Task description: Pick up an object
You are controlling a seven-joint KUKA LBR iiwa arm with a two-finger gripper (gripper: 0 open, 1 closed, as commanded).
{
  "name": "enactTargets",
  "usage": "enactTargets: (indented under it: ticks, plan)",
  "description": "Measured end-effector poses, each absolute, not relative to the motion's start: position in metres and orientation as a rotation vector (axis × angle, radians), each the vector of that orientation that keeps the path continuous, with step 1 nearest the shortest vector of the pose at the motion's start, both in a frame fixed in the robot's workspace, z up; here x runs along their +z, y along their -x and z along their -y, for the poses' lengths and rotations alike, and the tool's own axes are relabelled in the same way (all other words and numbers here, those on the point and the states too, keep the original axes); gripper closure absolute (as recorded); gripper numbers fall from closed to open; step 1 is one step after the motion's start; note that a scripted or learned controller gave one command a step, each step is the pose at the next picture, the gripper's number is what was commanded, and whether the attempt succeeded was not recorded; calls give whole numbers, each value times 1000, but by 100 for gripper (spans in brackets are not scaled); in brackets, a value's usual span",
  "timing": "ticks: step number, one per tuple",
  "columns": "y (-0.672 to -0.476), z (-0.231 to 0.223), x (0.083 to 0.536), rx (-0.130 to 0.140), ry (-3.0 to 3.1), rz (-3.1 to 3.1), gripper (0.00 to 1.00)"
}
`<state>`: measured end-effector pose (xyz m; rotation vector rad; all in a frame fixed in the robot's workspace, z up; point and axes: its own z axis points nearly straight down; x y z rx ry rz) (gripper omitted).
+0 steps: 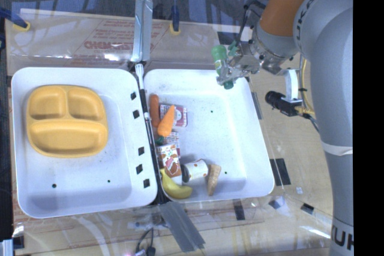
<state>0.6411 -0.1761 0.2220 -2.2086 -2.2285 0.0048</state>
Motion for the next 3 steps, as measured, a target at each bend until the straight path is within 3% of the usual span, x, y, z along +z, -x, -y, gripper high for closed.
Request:
enactTargets:
  ticks: [1,2,3]
  plan:
    - [-655,182,174,-1,2293,2149,0]
    - [-658,190,164,3,2205,2243,0]
    - [-657,122,199,1,1781,2588,0]
